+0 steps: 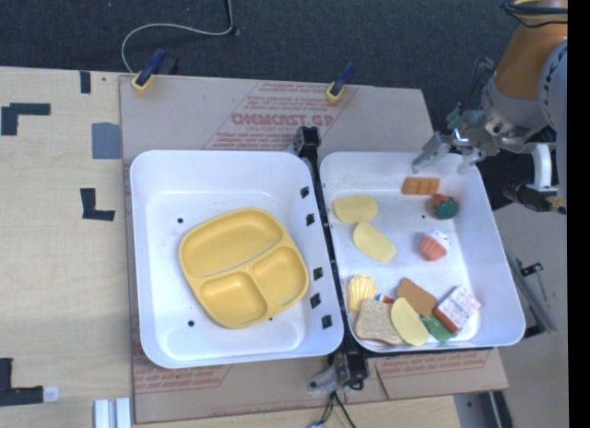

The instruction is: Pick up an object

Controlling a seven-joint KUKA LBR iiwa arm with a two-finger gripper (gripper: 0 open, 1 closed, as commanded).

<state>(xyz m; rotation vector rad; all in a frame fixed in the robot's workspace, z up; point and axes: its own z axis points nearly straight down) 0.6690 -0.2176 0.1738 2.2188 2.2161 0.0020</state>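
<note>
Over the far right corner of the right-hand white bin, the two-finger gripper hangs with its fingers spread and nothing between them, poised just above the small orange waffle-like rectangle, probably its target; beside that lies a round red-and-green toy.

Toy food in right bin

The arm is thick and rounded, with an orange band around it and a pale grey shell next to that. Below the band the wrist narrows into a grey collar. The gripper is small and metallic, silver-grey with darker parts, ending in two thin fingers. A white block with a dark edge sits just behind the wrist.
</note>
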